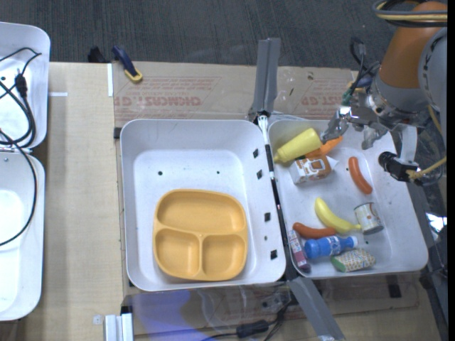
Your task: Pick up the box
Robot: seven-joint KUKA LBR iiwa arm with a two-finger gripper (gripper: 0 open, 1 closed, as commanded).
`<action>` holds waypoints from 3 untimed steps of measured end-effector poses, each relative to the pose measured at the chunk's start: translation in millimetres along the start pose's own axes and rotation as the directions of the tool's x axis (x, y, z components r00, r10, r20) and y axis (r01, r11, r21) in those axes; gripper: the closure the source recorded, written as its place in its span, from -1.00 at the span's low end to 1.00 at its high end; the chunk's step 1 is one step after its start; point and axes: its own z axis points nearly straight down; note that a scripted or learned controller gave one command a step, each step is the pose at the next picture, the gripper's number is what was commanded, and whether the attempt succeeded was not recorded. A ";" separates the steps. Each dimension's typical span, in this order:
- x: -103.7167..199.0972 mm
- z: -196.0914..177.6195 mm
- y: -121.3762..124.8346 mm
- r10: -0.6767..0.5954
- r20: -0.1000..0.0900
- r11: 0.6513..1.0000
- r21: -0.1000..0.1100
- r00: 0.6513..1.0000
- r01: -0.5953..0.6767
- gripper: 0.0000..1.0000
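Note:
The box point(313, 169) is a small white and orange carton lying in the right bin point(398, 258), near its back left. Against its far side lie a yellow cylinder point(298, 145) and an orange carrot point(328, 146). My gripper point(350, 132) hangs over the back of the right bin, up and to the right of the box and apart from it. Its fingers stand open with nothing between them; the left fingertip is close to the carrot's end.
The right bin also holds a red sausage point(360, 175), a banana point(334, 219), a small can point(368, 217), another sausage point(313, 230), a blue bottle point(330, 247) and a green packet point(353, 261). A yellow divided plate point(201, 234) lies in the left bin point(142, 155).

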 end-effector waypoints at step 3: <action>22.6 95.3 -48.3 -0.335 -0.002 0.942 0.000 0.942 0.335 -1.00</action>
